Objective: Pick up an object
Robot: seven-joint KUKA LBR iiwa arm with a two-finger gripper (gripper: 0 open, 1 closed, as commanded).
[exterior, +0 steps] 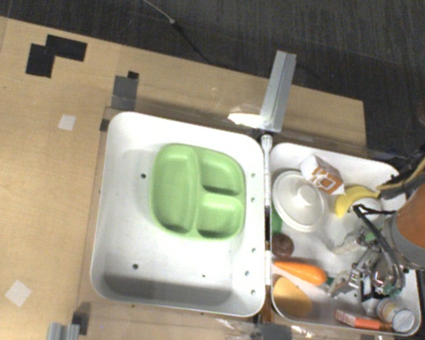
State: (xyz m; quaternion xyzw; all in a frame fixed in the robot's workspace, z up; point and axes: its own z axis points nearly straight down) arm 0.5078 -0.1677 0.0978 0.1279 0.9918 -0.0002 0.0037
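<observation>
The pick looks barely begun: the gripper (358,274) hangs low in the right bin (412,282) just right of the carrot (300,272), which lies loose on the floor, though whether its claw is apart or together cannot be told.

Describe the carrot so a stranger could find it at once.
Start at the right-hand shallow white bin, the crowded one. Along its near-left part lies the long orange plastic carrot, below the white bowl. It is tapered and brighter than the rounded yellow-orange piece beside it.

Green tray (196,191) in left bin (109,269), claw (363,275) over cluttered right bin (317,315)
</observation>
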